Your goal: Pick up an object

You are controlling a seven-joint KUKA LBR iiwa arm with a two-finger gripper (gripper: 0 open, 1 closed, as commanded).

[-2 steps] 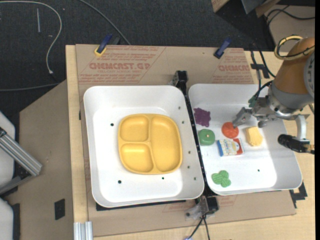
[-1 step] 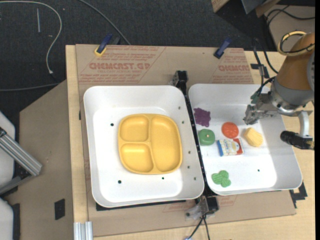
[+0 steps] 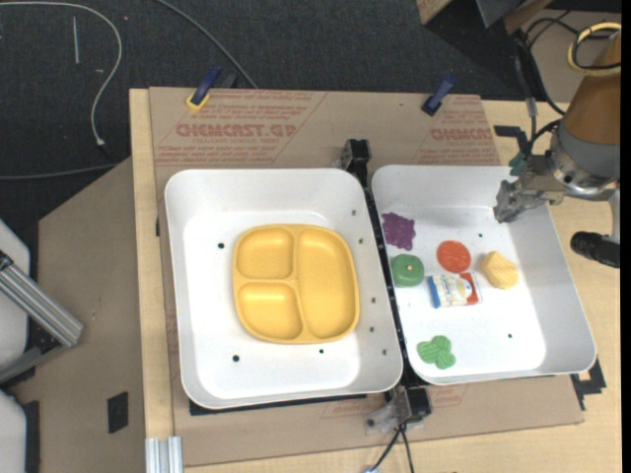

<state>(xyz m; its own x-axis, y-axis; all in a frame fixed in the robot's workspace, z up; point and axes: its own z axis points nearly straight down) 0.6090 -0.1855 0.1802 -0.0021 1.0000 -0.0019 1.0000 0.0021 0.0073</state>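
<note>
The right bin (image 3: 552, 343) holds several small toy items: a purple grape bunch (image 3: 398, 230), a green round piece (image 3: 406, 270), an orange-red round piece (image 3: 454, 256), a yellow lump (image 3: 501, 270), a small red, white and blue packet (image 3: 454, 291) and a green leafy piece (image 3: 436, 352). My gripper (image 3: 513, 202) hangs over the bin's far right part, up and to the right of the yellow lump. Nothing shows between its fingers.
The left bin (image 3: 197, 215) holds a yellow divided plate (image 3: 296, 284). Blue clamps (image 3: 204, 89) (image 3: 438, 96) pin the cardboard sheet at the back. A black bracket (image 3: 356, 153) sits between the bins at the far side.
</note>
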